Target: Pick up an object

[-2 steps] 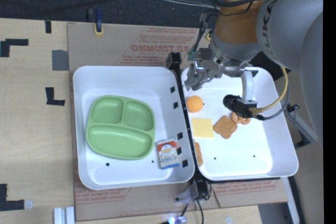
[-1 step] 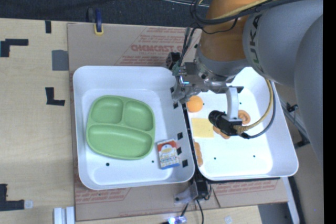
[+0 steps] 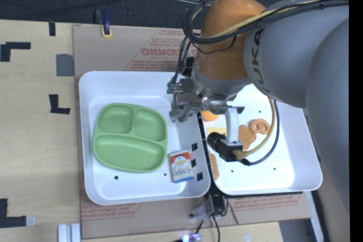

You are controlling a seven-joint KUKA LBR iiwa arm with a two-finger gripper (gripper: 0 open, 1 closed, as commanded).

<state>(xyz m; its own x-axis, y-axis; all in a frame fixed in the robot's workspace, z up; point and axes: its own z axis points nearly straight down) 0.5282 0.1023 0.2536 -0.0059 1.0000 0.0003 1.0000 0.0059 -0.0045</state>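
We take the shared wall between the two shallow white plastic bins (image 3: 199, 139) as our landmark. To its left, in the left bin, lies a pale green plastic plate with three compartments (image 3: 130, 137), flat and face up, well out toward that bin's far side from the wall. A small flat card or packet with a red and white printed face (image 3: 180, 166) lies just beside the wall on the same side, toward the near corner. To the right of the wall, in the right bin, we see orange, curled pieces that look like toy food (image 3: 252, 131), near one another, and a further orange bit (image 3: 209, 117) close against the wall, partly hidden under the arm. These loose things seem scattered as candidates for picking, each lying flat on the bin floor so it can be approached from above.

The grey arm with its orange band (image 3: 227, 37) reaches in from the right and bends downward, so that the wrist hangs almost directly over the landmark wall. The tool (image 3: 182, 106) points down at the wall's upper stretch, leaning slightly to the left-bin side. We judge this to be a descent or hover before a grasp, with no object seen between the fingers. Whether the tool is apart or together we cannot tell, since the wrist body covers it.
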